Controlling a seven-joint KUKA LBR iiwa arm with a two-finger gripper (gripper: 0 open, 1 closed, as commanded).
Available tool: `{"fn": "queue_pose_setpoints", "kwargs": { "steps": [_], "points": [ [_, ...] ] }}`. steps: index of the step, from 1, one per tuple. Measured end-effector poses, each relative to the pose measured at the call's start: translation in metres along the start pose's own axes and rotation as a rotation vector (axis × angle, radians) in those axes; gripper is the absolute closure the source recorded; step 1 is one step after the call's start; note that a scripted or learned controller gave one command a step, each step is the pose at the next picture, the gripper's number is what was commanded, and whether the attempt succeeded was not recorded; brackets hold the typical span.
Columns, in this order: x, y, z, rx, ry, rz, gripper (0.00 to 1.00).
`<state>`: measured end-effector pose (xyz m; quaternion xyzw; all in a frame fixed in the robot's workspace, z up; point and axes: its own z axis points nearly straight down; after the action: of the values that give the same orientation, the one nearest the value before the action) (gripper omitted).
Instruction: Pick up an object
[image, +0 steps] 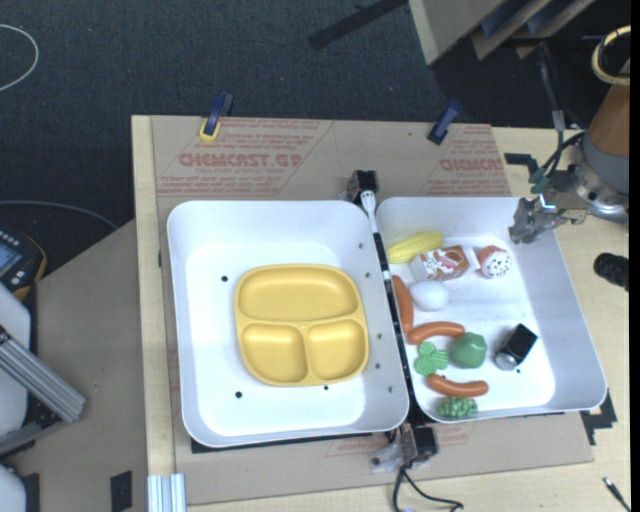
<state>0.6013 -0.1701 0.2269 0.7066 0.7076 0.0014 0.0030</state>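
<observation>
The grey metal gripper (527, 222) hangs over the right white bin's (560, 300) far right corner, holding nothing; its spread I cannot tell; the yellow corn cob (415, 245) lies near the far left corner.

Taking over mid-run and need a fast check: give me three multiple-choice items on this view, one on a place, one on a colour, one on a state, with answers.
1. Where does the yellow divided tray sit?
A. in the left bin
B. in the right bin
C. on the cardboard outside the bins

2. What colour is the small block near the right bin's right side?
A. red
B. black
C. blue

3. Where is the gripper now?
A. over the left bin's middle
B. at the right bin's upper right edge
C. down among the toy foods

Answers: 1 A, the tray lies in the left bin. 2 B, the block is dark black. 3 B, it hangs by that corner, apart from the toys.
</observation>
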Motion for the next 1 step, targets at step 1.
{"fn": "queue_pose_setpoints", "kwargs": {
  "steps": [1],
  "points": [
    [0.0423, -0.0348, -0.0102, 0.009, 0.005, -0.002, 1.0]
  ]
}}
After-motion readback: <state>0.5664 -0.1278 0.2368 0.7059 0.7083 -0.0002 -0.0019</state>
